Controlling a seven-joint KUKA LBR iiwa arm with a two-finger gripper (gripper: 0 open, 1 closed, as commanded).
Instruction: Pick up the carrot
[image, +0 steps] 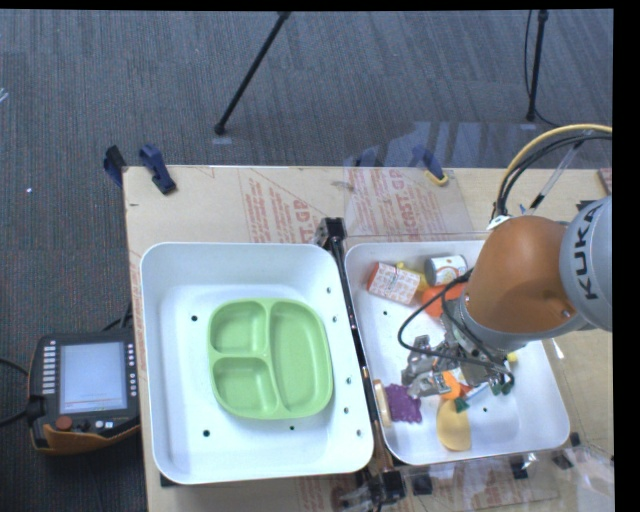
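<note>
The small orange toy carrot with a green tip (455, 388) lies in the right white bin (545, 420), among other toy foods. It looks like light, hard, smooth plastic: stiff, likely slippery, best pinched across its thicker orange middle. The hand (460, 378) sits directly over it, so close that the carrot is partly hidden; whether the hand is open or gripping it, I cannot tell.
</note>
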